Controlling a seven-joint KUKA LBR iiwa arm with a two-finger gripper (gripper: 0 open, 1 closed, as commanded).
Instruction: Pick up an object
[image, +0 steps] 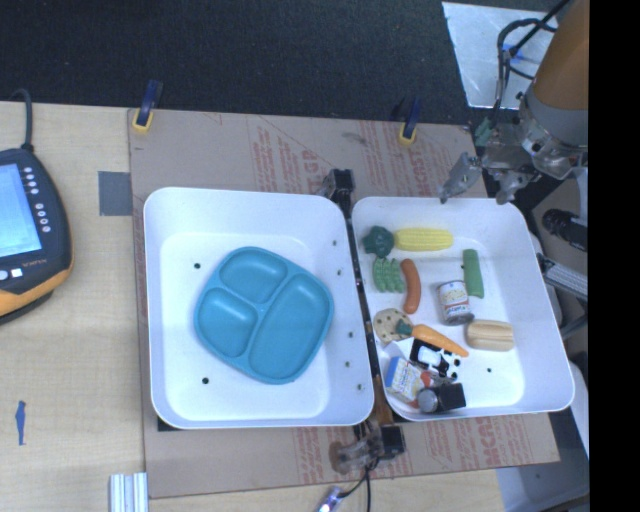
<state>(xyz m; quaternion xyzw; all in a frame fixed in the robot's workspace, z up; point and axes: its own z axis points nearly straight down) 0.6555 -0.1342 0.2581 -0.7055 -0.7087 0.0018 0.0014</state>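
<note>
Gripper (480, 178) hangs above the far edge of the right bin (530, 300), holding nothing.

Its two fingers are spread apart with only air between them. Just below and left of the gripper lies a corn cob (423, 239), with a green broccoli (377, 240) further left. Below the gripper sit a green pickle (472, 273), a small can (454, 300), a hot dog (411, 285) and a bread roll (489, 334). Far to its left, the other bin (170, 300) holds a blue divided plate (263, 314).
</note>
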